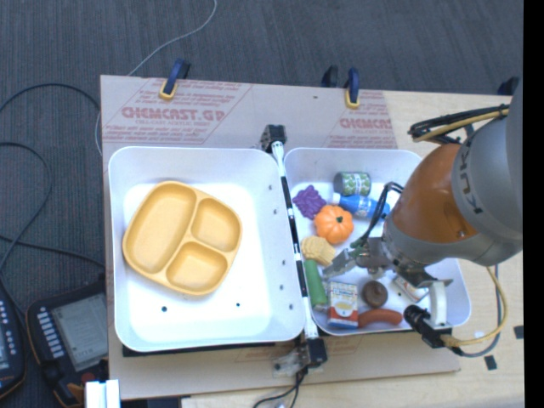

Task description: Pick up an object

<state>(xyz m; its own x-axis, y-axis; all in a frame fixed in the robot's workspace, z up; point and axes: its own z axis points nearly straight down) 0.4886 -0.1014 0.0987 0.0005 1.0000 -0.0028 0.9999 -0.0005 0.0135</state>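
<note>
1. Camera view: gripper (350, 257) low in right bin (459, 300); can't tell if it's clamped on anything.
2. Pumpkin (334, 223) just above gripper, carton (342, 303) below, brown ball (374, 293) below-right.

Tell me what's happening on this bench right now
A grey and orange robot arm reaches in from the right and hangs low over the right bin, which is crowded with small toy foods: an orange pumpkin, purple grapes, a green can and a small carton. Its gripper sits among them near the bin's middle. The left bin holds a yellow divided plate.
</note>
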